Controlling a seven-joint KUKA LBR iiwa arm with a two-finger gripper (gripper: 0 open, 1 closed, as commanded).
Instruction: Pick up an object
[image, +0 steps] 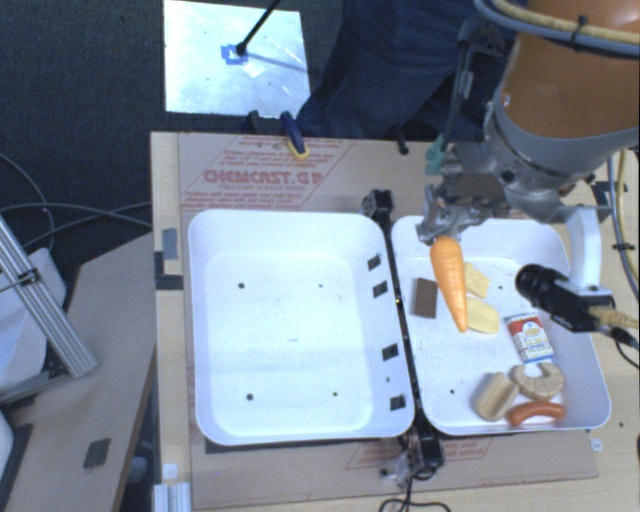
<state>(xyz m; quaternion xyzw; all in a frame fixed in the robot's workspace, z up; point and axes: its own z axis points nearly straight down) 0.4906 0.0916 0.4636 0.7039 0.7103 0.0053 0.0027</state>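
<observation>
An orange carrot (452, 284) lies lengthwise at the top of the right bin (590, 400), its thick end up against my gripper (443, 232). The gripper's fingers close on that thick end from above, and the carrot's tip points toward the bin's middle, across a yellow wedge (486, 319). The arm's grey body and orange band fill the upper right and hide the bin's far corner.
The right bin also holds a brown block (425, 297), a second yellow piece (478, 282), a small red and white carton (531, 338), a tan roll (491, 395), a beige curl (540, 377) and a sausage (535, 412). The left bin (200, 300) sits beside it. A black fitting (548, 288) overhangs the right bin.
</observation>
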